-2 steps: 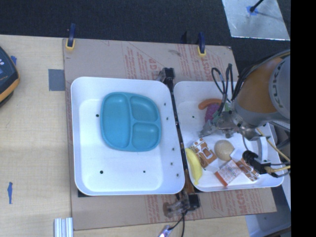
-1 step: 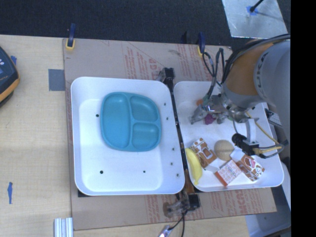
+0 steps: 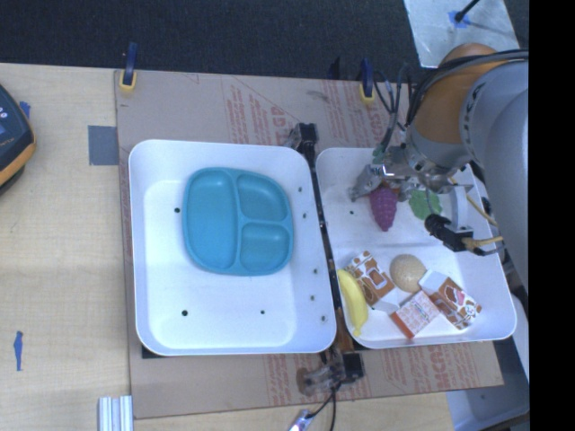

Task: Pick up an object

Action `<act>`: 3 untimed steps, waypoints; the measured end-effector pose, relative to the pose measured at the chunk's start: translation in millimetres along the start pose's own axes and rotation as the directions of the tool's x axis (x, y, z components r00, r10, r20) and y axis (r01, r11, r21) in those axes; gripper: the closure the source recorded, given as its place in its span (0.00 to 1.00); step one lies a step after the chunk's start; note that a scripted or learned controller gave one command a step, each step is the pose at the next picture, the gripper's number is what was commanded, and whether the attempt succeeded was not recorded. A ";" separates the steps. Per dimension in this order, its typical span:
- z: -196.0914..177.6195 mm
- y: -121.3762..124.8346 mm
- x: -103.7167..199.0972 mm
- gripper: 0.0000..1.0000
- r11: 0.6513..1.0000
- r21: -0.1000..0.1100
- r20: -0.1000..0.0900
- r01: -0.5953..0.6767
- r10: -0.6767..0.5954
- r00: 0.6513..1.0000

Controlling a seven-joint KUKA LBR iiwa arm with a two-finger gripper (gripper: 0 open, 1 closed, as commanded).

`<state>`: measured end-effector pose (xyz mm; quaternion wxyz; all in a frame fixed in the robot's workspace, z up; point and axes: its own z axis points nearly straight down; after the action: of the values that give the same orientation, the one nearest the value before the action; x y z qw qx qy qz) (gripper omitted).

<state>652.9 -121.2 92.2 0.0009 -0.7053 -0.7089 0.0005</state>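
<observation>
- While the grey arm (image 3: 503, 97) with its orange band reaches in from three o'clock, its gripper (image 3: 388, 180) sits over the upper part of the right bin (image 3: 334, 173); whether its fingers are clenched or released cannot be told.
- Purple grape bunch (image 3: 384, 206): bumpy, tapered plastic, lying just below the gripper, long axis running twelve to six o'clock, narrow tip toward six. Contact with the gripper is unclear.
- Green toy (image 3: 423, 205): small, smooth, just beside the grapes at three o'clock.
- Banana (image 3: 353, 301): smooth, yellow, curved, along the bin's nine o'clock wall.
- Round beige piece (image 3: 407, 272), flanked by printed brown-and-white cartons (image 3: 371, 277) and (image 3: 456, 300), with a red-and-white packet (image 3: 415, 315) below.
- Left bin (image 3: 153, 241): glossy white, rounded corners, holding a teal divided plate (image 3: 237, 221) with three compartments.
</observation>
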 end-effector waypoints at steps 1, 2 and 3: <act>-0.2 3.4 -22.8 0.00 1.000 -0.001 0.001 -0.003 0.003 1.000; 1.1 -96.3 4.0 0.00 1.000 0.003 0.001 -0.001 0.001 1.000; -6.7 -36.1 25.2 0.00 1.000 0.000 0.000 -0.001 0.001 1.000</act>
<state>616.6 -96.2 99.0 0.0008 -0.7058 -0.7085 0.0004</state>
